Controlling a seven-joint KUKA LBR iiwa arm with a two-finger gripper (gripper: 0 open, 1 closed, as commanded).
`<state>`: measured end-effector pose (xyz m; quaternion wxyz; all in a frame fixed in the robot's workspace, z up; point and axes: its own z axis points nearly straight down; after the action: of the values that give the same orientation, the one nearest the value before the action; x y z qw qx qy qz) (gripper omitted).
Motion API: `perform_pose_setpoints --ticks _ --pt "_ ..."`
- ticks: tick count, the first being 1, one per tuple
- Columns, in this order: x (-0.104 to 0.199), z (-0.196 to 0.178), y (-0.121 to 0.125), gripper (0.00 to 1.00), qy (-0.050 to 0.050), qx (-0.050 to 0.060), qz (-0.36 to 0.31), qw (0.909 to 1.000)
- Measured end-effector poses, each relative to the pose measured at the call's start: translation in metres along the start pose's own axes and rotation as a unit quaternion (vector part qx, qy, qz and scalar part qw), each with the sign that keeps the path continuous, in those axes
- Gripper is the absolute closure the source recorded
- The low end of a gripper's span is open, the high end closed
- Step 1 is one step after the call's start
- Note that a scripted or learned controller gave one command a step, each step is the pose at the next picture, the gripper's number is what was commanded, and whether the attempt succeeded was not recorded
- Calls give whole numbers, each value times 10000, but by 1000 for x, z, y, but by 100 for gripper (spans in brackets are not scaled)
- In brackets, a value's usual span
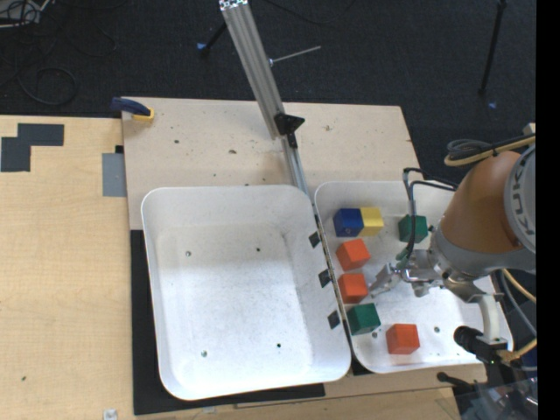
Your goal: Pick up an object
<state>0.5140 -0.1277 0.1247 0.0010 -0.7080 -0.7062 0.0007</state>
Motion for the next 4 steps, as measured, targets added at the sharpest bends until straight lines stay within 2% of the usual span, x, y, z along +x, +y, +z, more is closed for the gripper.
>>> perform_pose_setpoints --ticks 1,2,4 --pt "-1 33 1 0 -4 -11 7 10000" --pt "-2 22 0 100 3 -3 41 10000" --pt "3 -66 -4 100 -3 -19 -17 10000"
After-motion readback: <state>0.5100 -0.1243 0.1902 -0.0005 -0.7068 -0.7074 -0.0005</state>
